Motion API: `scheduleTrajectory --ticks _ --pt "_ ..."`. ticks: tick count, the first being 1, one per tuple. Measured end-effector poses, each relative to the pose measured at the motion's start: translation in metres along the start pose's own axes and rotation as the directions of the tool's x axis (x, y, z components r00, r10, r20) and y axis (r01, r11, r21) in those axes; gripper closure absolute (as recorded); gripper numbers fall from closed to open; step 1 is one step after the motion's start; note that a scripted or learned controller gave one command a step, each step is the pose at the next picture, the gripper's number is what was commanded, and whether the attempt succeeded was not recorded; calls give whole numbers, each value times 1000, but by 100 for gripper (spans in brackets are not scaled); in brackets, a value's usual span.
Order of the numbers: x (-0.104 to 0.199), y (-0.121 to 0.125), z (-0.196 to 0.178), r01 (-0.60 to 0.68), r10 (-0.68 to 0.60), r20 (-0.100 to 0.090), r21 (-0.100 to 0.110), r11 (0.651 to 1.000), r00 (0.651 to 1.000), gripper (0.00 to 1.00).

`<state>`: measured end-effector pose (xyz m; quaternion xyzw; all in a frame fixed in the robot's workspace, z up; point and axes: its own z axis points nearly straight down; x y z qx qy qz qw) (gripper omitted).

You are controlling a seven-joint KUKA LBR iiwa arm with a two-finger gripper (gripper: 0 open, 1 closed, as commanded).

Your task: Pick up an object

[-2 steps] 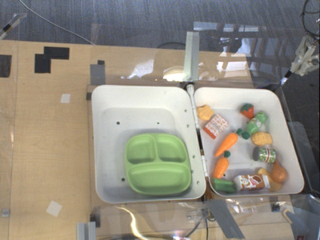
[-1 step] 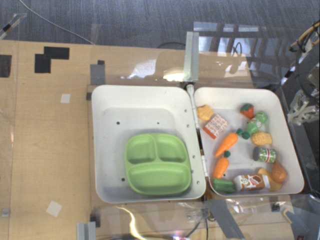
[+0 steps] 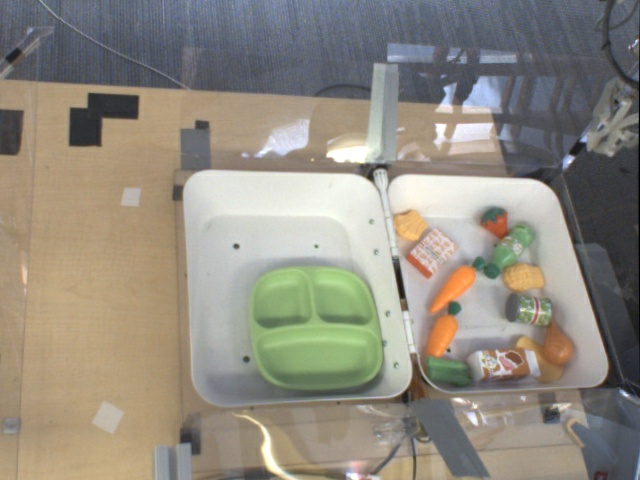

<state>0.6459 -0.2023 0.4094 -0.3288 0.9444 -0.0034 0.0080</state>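
Observation:
The right bin (image 3: 575,268) holds several toy foods. A large carrot (image 3: 455,286) lies near its middle, and a smaller carrot (image 3: 442,333) lies below it. A red-and-white box (image 3: 432,252) and an orange waffle-like piece (image 3: 409,225) sit by the left wall. A red strawberry (image 3: 494,220), a green piece (image 3: 511,247), a yellow corn piece (image 3: 523,277) and a small can (image 3: 529,310) run down the right side. Along the front wall lie a green cucumber (image 3: 448,371), a brown bottle (image 3: 503,364) and an orange fruit (image 3: 556,348).
The left bin (image 3: 215,268) holds a green divided plate (image 3: 315,326) toward its front. A metal post (image 3: 383,113) stands behind the seam between the bins. Pale hardware (image 3: 612,120) and cables show at the top right edge.

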Motion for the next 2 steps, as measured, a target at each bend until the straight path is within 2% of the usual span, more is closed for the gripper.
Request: scheduleTrajectory --ticks 1,2 --pt "-19 -16 -57 -48 48 1 1 999 999 100" --pt "40 28 28 112 -112 -6 -7 994 994 100"
